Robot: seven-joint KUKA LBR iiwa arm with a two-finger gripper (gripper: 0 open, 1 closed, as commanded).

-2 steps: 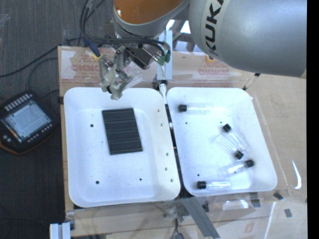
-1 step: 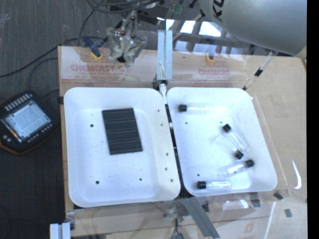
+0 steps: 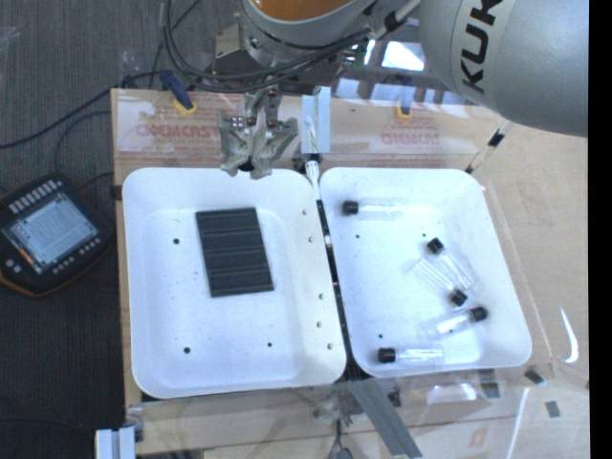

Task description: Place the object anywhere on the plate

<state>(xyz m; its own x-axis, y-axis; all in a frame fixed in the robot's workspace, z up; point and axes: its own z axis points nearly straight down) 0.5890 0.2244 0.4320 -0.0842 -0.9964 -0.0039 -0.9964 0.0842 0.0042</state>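
Note:
A dark ribbed rectangular plate (image 3: 234, 251) lies flat in the left bin (image 3: 158, 352), slightly left of its middle, with nothing on it. Several clear vials with black caps lie in the right bin (image 3: 497, 247): one near the far wall (image 3: 371, 209), a group at the right (image 3: 448, 271), and one by the near wall (image 3: 409, 356). My gripper (image 3: 251, 167) hangs over the far rim of the left bin, beyond the plate and apart from it. No object can be made out in it.
The arm's large grey and orange body (image 3: 382, 8) fills the top of the view above the bins. A teach pendant (image 3: 48, 237) lies on the floor to the left. Cables run at the top left.

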